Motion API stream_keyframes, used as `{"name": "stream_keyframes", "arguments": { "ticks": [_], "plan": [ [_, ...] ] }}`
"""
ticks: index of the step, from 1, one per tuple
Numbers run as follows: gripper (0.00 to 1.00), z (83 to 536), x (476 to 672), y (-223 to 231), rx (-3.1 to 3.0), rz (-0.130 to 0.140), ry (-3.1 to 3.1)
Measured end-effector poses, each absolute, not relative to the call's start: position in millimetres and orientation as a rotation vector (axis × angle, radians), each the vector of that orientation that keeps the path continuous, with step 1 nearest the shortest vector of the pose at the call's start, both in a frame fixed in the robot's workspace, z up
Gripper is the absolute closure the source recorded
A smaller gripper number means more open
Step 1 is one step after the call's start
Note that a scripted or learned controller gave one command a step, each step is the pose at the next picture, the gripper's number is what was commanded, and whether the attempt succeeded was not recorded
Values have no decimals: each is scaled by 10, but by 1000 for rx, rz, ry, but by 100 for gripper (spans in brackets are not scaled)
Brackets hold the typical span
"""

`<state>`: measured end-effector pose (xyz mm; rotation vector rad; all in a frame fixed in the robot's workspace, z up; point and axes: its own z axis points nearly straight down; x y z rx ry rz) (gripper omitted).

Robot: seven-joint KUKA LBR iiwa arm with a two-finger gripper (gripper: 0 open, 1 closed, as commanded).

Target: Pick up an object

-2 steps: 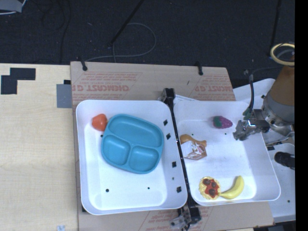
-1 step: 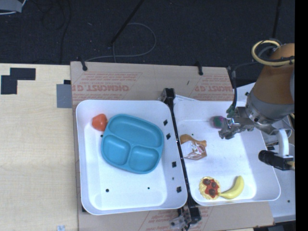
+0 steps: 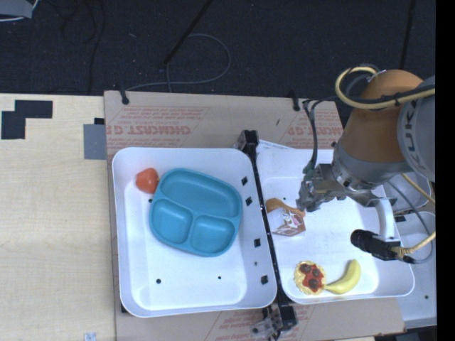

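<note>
Two glossy white bins [image 3: 135,190], ridged blue plate [image 3: 195,212], curved banana [image 3: 344,278], gripper [image 3: 311,197] grip state unclear

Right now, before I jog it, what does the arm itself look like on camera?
The arm is grey, with a rounded orange band above the wrist. A pale yellowish cable loops over that band, and thin dark cables hang near it. The gripper is dark grey metal and blocky.

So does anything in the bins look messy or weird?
Not much. The crumpled wrapper in the right bin looks scrunched up beside the divider, near the gripper. The blue tray sits slightly crooked in the left bin. Nothing is spilled.
</note>
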<state>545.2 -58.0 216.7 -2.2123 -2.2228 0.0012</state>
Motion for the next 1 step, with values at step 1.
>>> {"name": "stream_keyframes", "arguments": {
  "ticks": [1],
  "plan": [
    [100,2227,5445,-133,-2214,1,-2223]
  ]
}}
